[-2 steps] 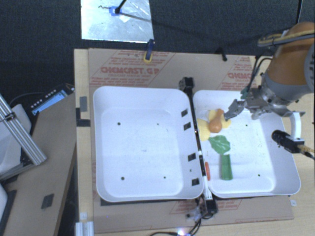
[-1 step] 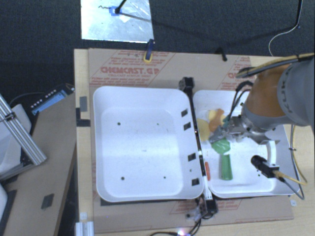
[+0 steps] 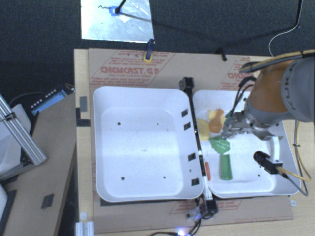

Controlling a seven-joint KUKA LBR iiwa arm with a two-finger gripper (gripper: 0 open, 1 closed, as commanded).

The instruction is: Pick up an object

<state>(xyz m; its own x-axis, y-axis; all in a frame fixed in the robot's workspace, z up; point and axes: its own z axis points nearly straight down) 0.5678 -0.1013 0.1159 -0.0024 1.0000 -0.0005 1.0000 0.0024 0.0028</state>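
Left bin (image 3: 106, 146) bears no objects. Right bin (image 3: 246, 178) holds a green scoop (image 3: 222, 154), an orange piece (image 3: 215, 126) and a yellow piece (image 3: 203, 128). Tool (image 3: 229, 131) sits low beside them; finger state cannot be told. Nothing visibly lifted; grasp and lift remain, apparently.
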